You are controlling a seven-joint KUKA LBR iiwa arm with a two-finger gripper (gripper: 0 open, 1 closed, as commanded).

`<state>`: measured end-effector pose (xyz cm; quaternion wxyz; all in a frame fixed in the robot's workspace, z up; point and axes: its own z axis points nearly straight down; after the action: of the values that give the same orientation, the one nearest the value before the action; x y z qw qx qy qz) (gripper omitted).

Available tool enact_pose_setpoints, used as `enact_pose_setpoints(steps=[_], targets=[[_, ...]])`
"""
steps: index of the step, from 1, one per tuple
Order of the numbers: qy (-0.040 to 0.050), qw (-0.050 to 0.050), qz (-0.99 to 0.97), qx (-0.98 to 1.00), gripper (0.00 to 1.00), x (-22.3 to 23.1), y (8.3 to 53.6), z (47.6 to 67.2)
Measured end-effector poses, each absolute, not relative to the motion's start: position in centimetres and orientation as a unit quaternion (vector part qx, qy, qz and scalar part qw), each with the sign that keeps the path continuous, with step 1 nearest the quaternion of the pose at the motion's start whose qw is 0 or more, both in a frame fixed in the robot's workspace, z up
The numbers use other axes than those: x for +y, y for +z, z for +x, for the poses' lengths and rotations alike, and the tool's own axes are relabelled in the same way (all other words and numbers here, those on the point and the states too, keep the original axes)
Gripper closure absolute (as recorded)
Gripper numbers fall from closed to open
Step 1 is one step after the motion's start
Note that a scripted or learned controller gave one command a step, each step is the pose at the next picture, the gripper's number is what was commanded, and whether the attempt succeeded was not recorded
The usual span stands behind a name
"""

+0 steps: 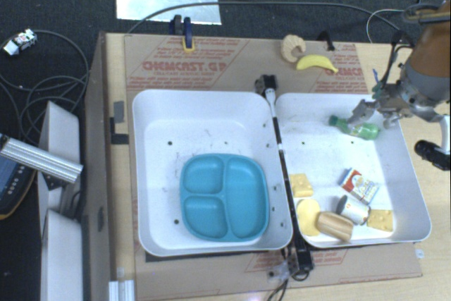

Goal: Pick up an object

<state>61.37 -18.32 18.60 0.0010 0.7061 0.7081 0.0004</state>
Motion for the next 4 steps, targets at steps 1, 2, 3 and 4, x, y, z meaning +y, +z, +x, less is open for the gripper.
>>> enact_pose_setpoints(steps=[1,2,3,4], targets=[[-0.0003,0.000,0.706,0.708,0.00,-19.3,13.4,57.8],[0.0001,0.000,0.707,0.708,0.00,-19.6,8.4,55.1],[0.0003,0.000,0.707,0.708,0.00,-17.2,8.4,51.7],[0.0017,0.001,0.706,0.709,0.00,-9.2,11.8,58.9]])
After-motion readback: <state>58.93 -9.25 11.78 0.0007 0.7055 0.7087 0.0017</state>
